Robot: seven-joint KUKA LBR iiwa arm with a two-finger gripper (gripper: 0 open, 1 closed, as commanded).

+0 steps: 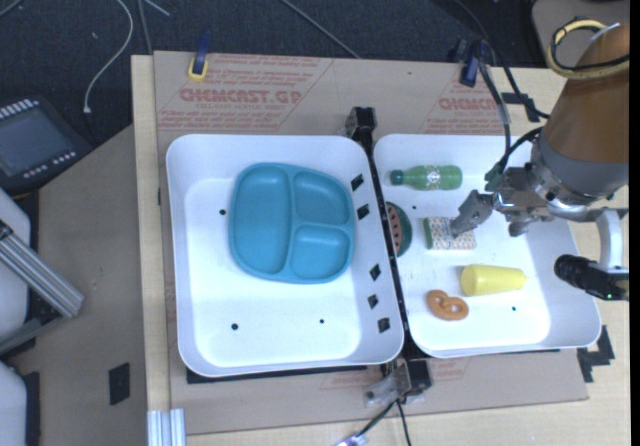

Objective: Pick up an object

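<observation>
The right bin holds several objects. A green bottle lies near its far wall. A small patterned pad sits in the middle, with a yellow object and a brown pretzel-shaped ring nearer the front. A dark round item rests against the divider. My gripper hangs over the middle of this bin, open. Its left finger reaches down to the pad's right edge. Bare bin floor shows between the fingers.
The left bin holds a blue divided plate. A black clamp bar runs between the bins. The arm's orange band and grey wrist cover the right bin's far right corner. Cables lie beyond the bench.
</observation>
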